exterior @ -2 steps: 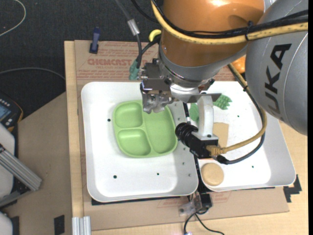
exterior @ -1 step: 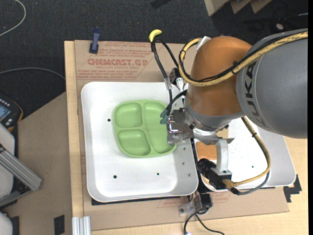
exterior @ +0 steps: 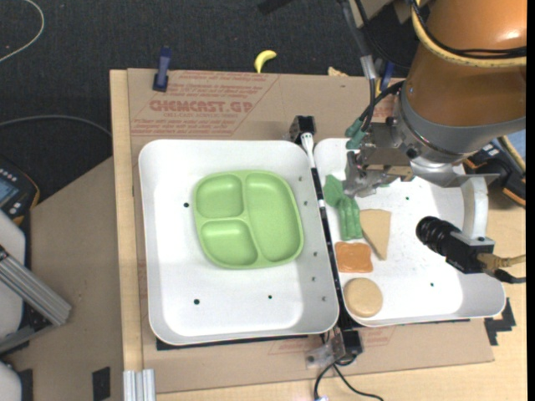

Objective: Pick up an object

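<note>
Glossy green plastic plate (exterior: 248, 219), smooth white bins (exterior: 167, 291), matt brown cardboard (exterior: 201, 107)

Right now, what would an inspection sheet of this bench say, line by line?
Surface: left bin and right bin, both white, on cardboard.
Job's things: right bin holds green piece, tan wedge, orange square, tan disc.
Clutter: green plate in left bin.
Tool: tool over right bin's far left part, beside the green piece.
Cables: black cable running to the arm.
Surroundings: dark floor; blue clamp and yellow thing at the cardboard's far edge.
</note>
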`<state>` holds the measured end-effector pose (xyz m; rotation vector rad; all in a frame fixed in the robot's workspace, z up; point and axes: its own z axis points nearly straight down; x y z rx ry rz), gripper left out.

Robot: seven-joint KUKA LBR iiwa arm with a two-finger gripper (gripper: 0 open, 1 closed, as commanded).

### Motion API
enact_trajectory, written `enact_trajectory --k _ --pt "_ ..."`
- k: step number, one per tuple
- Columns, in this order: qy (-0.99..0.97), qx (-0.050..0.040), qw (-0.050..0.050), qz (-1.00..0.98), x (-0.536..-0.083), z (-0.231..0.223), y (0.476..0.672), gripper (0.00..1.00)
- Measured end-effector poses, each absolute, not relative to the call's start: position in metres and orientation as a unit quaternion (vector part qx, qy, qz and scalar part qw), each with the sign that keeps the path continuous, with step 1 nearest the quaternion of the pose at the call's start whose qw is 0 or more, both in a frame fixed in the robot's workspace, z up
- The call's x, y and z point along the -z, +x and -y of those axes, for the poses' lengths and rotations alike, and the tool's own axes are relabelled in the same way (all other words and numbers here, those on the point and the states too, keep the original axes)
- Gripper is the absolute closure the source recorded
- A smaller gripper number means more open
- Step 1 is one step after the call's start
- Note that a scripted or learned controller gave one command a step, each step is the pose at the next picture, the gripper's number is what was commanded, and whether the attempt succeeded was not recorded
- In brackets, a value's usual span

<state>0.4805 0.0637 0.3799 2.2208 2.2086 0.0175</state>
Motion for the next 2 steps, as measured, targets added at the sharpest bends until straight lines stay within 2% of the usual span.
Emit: enact_trajectory --k 1,2 --pt "0.707 -0.0007 0.001 -0.708 -0.349 -0.09 0.52 1.0" --pt "0.706 0.0037 -0.003 -0.708 -0.247 -0.12 0.535 1.0"
